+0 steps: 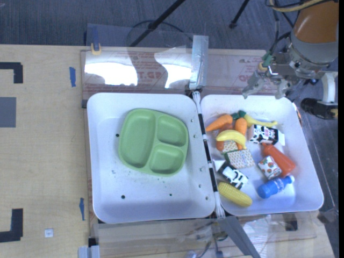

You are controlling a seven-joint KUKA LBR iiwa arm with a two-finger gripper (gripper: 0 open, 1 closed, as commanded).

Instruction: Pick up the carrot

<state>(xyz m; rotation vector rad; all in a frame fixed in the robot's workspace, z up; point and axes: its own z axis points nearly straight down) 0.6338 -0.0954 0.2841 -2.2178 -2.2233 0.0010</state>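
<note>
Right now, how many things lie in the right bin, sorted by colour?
Orange: 3, two carrots and a bottle
Yellow: 2, banana, corn
Blue: 1, bottle
Black-and-white: 2
Other packets: 2
Total: 10

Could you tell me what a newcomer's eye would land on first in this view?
Probably the green tray, alone in the left bin, and the bright heap of toy food in the right bin: two carrots at its far side, a banana, corn. The gripper hangs above the right bin's far edge.
</note>
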